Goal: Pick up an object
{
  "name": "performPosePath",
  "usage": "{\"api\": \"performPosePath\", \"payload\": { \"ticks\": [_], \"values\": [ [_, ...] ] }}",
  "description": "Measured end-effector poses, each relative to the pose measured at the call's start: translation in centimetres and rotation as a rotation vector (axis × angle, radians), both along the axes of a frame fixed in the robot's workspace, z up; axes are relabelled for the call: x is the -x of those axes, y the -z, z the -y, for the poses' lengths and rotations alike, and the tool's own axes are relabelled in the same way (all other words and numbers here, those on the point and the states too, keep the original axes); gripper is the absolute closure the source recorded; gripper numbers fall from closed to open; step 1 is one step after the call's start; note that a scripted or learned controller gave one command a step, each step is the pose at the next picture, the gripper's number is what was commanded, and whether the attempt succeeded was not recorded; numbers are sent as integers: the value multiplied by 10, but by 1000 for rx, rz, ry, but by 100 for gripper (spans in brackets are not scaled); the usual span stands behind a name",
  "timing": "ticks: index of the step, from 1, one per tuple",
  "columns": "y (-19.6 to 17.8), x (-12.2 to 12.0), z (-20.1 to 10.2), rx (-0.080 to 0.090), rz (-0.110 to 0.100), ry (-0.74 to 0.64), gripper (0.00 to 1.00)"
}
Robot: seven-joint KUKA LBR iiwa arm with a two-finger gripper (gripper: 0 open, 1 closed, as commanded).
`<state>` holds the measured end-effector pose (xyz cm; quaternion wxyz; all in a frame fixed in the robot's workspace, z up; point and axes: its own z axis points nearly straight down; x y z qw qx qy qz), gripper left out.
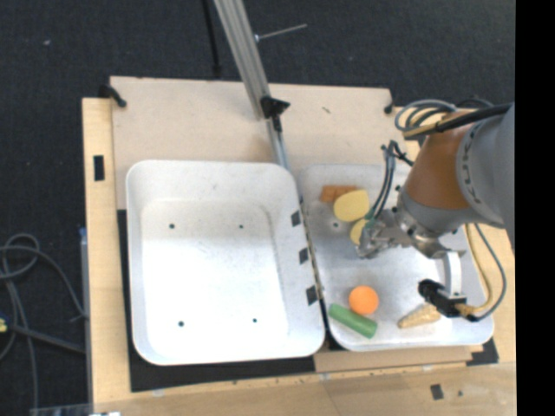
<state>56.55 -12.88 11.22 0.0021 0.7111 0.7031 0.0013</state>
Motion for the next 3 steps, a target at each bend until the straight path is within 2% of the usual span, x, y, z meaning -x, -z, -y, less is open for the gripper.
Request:
{"api": "performPosePath", "payload": {
  "ticks": [2,3],
  "values": [
    [-89,-5,11,1,2,-9,100],
    [-140,3,12,1,3,-15,100]
  ]
}}
